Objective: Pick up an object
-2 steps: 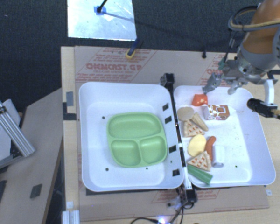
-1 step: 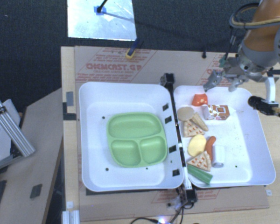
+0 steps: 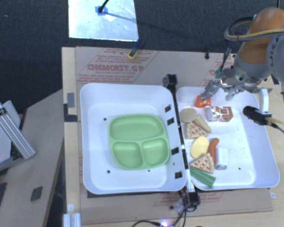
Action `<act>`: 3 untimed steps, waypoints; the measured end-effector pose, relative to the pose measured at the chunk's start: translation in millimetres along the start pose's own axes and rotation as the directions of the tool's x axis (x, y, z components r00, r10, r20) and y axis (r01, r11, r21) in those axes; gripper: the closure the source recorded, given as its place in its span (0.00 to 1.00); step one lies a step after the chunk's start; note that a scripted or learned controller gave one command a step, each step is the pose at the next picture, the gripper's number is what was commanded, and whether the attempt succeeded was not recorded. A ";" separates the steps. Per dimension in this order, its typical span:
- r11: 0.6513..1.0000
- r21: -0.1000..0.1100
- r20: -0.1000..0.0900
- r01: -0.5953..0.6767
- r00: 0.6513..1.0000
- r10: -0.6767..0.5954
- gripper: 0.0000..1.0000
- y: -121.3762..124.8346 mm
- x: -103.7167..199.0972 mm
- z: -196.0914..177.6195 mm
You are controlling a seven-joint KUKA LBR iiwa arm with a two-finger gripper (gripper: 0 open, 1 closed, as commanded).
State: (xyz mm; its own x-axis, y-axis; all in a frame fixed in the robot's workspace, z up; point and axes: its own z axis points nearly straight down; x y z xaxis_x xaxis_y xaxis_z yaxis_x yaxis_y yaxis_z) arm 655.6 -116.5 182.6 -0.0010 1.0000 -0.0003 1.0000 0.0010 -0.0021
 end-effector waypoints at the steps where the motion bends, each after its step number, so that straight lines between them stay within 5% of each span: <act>1: 1.000 -0.001 0.000 0.000 1.000 0.000 0.00 7.7 -3.3 45.7; 2: 1.000 0.000 0.000 0.001 1.000 -0.001 0.00 7.5 -2.6 97.8; 3: 1.000 -0.007 0.001 0.001 1.000 -0.001 1.00 9.4 -2.9 83.6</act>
State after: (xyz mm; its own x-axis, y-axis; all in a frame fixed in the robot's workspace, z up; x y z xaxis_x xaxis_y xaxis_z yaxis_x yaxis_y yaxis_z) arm 664.9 -119.4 99.0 -0.0022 1.0000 -0.0011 1.0000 0.0022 0.0045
